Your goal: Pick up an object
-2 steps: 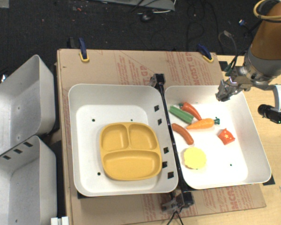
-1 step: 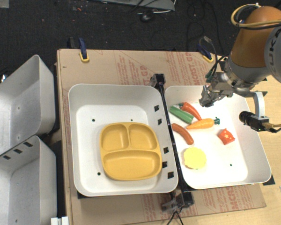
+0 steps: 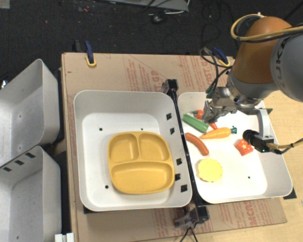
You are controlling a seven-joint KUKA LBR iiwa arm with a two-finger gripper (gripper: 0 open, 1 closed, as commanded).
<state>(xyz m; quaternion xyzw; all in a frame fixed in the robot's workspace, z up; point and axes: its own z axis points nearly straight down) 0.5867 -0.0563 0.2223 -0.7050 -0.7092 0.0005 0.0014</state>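
Note:
The right bin (image 3: pixel 252 188) holds a green cucumber-like piece (image 3: pixel 194 121), an orange carrot (image 3: pixel 216 133), a red sausage (image 3: pixel 197 143), a round yellow disc (image 3: pixel 210 170) and a small red-orange block (image 3: pixel 243 146). My gripper (image 3: pixel 210 116) hangs low over the bin's far left part, just right of the green piece and just above the carrot. A small orange-red bit (image 3: pixel 200 114) shows beside its tip. Nothing shows clearly between its fingers.
The left bin (image 3: pixel 91 135) holds a yellow divided plate (image 3: pixel 140 162). A black divider (image 3: pixel 179 130) runs between the bins. Two more white bins (image 3: pixel 20 135) stand off the bench at the left. Bare bin floor lies at the front right.

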